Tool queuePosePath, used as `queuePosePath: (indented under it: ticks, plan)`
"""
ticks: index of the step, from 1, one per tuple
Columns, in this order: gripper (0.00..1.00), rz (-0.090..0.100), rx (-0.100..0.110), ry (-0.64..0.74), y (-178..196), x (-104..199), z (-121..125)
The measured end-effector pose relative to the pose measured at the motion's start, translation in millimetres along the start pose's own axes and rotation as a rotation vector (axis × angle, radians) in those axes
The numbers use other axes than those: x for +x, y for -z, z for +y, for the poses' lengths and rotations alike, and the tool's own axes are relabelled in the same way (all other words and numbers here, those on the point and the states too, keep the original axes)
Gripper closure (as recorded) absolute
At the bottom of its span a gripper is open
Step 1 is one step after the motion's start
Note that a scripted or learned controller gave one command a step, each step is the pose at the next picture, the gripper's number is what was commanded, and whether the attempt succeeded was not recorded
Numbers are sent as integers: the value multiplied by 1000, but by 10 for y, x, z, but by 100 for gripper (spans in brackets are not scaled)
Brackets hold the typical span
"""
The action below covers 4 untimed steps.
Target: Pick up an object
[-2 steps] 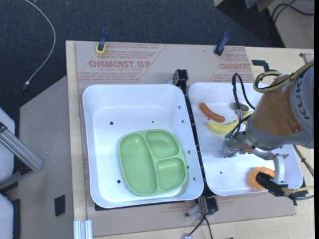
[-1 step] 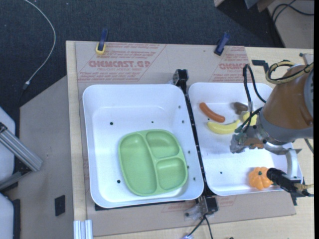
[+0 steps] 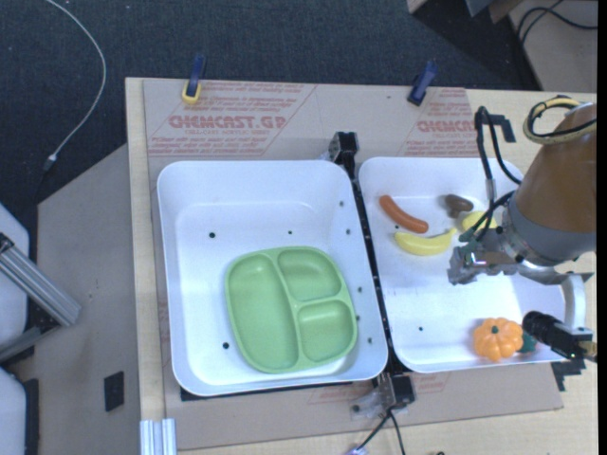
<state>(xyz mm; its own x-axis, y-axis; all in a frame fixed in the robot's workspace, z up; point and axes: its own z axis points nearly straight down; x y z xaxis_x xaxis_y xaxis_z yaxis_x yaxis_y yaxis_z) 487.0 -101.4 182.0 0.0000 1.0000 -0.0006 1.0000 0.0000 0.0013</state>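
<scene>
Camera view looks down at a slant on a table (image 3: 285,112) bearing two shallow white bins side by side. The left bin (image 3: 190,197) carries a green divided plate (image 3: 289,308) lying flat, its three compartments bare; it reads as a place for things to be dropped, so nothing here needs grasping.

The candidates for picking all lie in the right bin (image 3: 427,335). A toy hot dog (image 3: 403,213) lies at a slant near the bin's far left, a yellow banana (image 3: 424,243) lies just beside and below it, a small brownish object (image 3: 458,203) sits near the far wall, too small to name, and an orange toy pumpkin (image 3: 497,339) stands well apart near the front right corner.

The grey arm with its orange band (image 3: 560,192) reaches in from the right, and the pincer (image 3: 469,263) hangs just beside the banana's right end, apparently low over the bin floor. Whether its fingers are spread or closed I cannot tell, as the wrist and cabling mask them, and nothing is visibly between them.

Judging by this placement, the banana is the likeliest target, being nearest. Its curved, smooth body could roll or slip aside, and the hot dog lying close leaves little room on that side.
</scene>
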Motion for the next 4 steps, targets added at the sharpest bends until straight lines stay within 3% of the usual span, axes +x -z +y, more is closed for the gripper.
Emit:
queuePosePath:
  ticks: [1, 4]
  plan:
    - [100, -1, -4, 1, 424, 3, 32]
    - [100, 2, -2, 6, 470, 1334, 637]
